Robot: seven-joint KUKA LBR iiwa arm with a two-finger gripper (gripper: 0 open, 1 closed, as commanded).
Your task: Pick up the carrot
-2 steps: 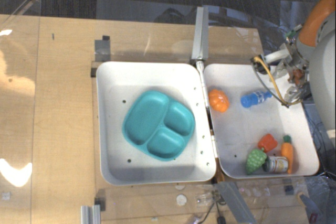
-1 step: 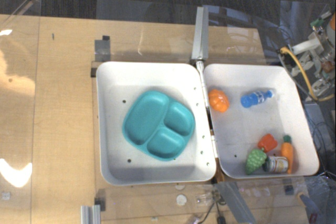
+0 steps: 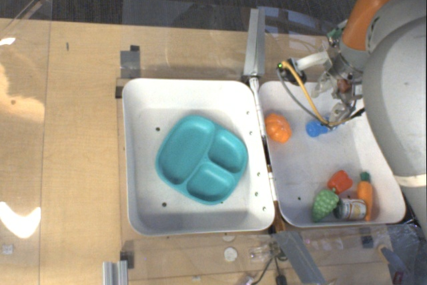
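One carrot [image 3: 365, 193] lies half-hidden by the arm [image 3: 400, 77]; gripper [image 3: 340, 93] state unclear, cannot tell

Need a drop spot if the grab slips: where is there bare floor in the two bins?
Right bin: bare floor mid-left, between the orange ball above and the green grapes below. Its lower right corner is crowded: carrot, can, red piece. Left bin: the teal tray fills the middle; bare strips lie along the walls.

One fixed cam above the table [image 3: 60, 143], looking down at a slant. Both white bins in frame: left bin [image 3: 140, 210], right bin [image 3: 293, 177]. Arm [image 3: 393, 77] enters from right.
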